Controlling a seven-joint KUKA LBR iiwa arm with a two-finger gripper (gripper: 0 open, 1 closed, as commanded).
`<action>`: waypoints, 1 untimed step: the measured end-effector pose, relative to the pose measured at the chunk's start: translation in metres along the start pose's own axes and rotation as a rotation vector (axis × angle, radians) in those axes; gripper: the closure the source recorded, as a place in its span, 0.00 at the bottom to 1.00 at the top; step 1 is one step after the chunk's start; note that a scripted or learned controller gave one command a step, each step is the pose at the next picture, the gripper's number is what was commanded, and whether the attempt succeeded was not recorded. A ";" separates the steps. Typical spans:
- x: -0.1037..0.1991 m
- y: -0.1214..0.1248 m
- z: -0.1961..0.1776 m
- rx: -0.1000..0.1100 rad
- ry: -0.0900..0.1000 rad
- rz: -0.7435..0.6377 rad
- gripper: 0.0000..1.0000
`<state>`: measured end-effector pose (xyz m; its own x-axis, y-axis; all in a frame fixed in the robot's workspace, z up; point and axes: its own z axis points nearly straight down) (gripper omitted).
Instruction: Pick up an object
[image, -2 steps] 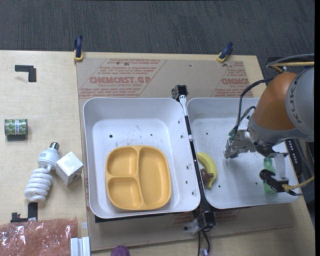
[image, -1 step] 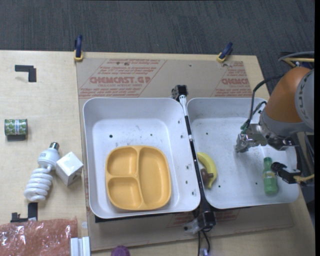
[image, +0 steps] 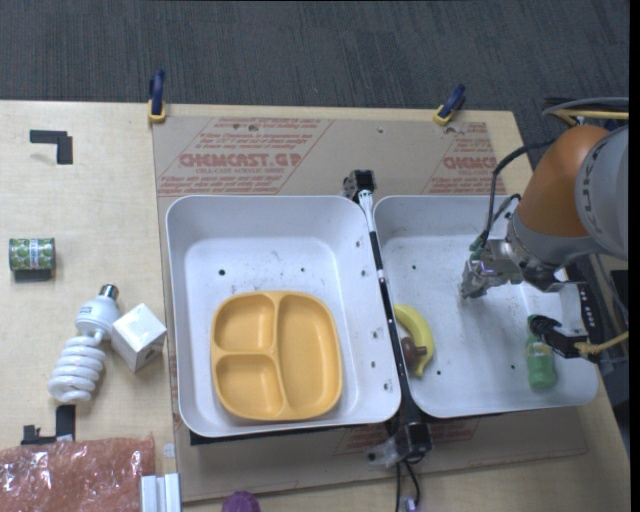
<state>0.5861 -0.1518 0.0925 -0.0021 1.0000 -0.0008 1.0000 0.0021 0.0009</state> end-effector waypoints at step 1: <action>-0.063 0.048 -0.001 -0.001 -0.001 0.001 1.00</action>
<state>0.6345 -0.2143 0.0932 -0.0016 1.0000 -0.0018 1.0000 0.0016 0.0018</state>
